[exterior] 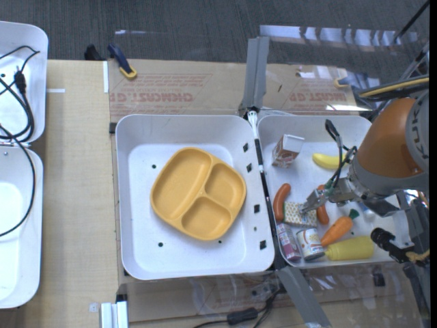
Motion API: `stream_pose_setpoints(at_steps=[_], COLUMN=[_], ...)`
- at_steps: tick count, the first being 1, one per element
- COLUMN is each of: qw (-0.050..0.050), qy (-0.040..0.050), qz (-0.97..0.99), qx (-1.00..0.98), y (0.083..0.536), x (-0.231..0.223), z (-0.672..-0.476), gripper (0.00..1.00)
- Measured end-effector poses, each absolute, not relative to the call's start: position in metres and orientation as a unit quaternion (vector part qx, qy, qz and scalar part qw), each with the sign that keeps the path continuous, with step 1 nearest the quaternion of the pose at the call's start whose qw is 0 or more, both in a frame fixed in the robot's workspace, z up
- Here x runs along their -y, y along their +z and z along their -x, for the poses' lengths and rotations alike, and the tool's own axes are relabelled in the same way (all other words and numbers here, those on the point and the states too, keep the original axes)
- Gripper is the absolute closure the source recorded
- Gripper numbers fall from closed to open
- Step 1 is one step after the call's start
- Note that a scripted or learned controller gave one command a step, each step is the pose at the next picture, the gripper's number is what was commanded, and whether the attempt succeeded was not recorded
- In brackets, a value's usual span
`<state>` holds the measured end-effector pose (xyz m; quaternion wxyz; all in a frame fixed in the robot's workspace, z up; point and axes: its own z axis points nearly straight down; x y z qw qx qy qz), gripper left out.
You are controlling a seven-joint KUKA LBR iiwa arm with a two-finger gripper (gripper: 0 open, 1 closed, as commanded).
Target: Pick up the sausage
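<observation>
Low arm (389,149), right bin (270,176), near sausage (280,201)

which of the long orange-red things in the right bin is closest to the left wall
The sausage, lying lengthwise beside the bin's left wall. The carrot lies further right, past the pincer.

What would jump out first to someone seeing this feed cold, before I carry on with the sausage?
The yellow divided plate lying alone in the left bin draws the eye first. Next comes the arm's orange band over the crowded right bin, with the hand low among the food there. The sausage lies just left of the hand, near that bin's left wall, beside a carrot and a banana.
</observation>
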<state>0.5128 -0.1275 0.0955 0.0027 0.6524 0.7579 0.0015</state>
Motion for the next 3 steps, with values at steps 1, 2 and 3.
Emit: stream_pose_setpoints(at_steps=[1,2,3], qw=[0.004,0.0,-0.001], qy=[0.0031,-0.0011,-0.0015], qz=[-0.653,-0.633,-0.622], qx=[-0.758,-0.774,-0.783], y=[0.106,0.228,0.217], x=[0.128,0.035,0.054], z=[-0.514,-0.507,-0.495], gripper=[1.0,1.0,1.0])
